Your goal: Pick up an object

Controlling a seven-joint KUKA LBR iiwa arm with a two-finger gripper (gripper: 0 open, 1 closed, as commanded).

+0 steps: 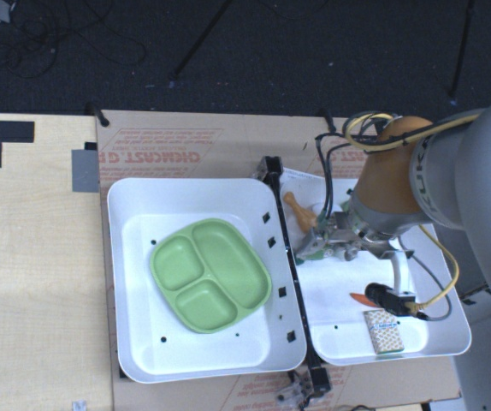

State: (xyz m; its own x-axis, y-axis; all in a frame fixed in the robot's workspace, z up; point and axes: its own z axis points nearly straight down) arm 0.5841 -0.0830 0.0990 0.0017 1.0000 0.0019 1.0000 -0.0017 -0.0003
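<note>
My gripper [318, 245] is low over the left side of the right bin [341, 342], close to the divider between the two bins. Just beyond it, at the bin's far left, lies an orange-brown elongated object [298, 209]. A small red-orange piece [360, 298] lies on the bin floor to the right of the gripper. Near the front right corner sits a small patterned packet [386, 333]. The wrist hides the floor right under the gripper, and no object shows between the fingers.
A green three-compartment plate [210, 274] lies in the middle of the left bin [134, 197]. The black divider [281, 255] runs between the bins. The arm's grey and orange body covers the right bin's far right part.
</note>
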